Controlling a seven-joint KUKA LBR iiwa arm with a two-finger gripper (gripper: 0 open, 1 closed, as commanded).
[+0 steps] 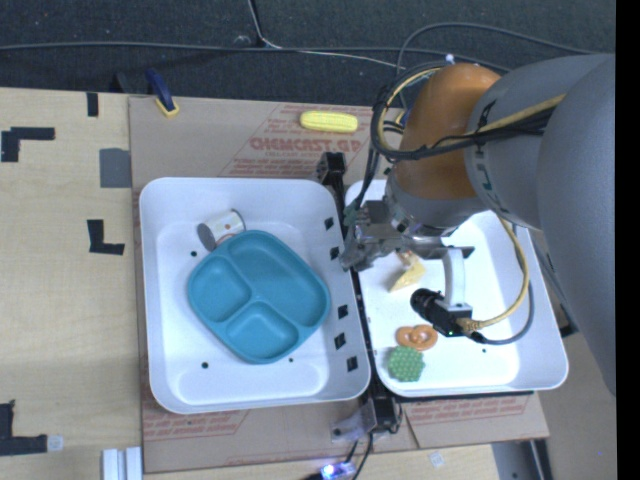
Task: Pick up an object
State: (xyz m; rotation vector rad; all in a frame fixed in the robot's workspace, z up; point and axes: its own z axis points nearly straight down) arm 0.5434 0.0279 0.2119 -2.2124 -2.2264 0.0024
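My gripper [362, 248] hangs low over the left edge of the right bin [520, 363], by the divide between the two bins. A pale yellow wedge [405, 274] lies just right of it, partly under the wrist. Nearer the front of this bin sit an orange ring-shaped piece [416, 337] and a green bumpy ball [405, 365], touching each other. The left bin [170, 368] holds a blue divided plate [258, 294] and a small metal cup [222, 228] lying on its side behind the plate. The arm's grey and orange body hides the back of the right bin.
A yellow corn cob [328, 121] lies on the cardboard behind the bins. A black cable loops from the wrist over the right bin's middle [500, 318]. Black clips [350, 360] sit along the seam between the bins.
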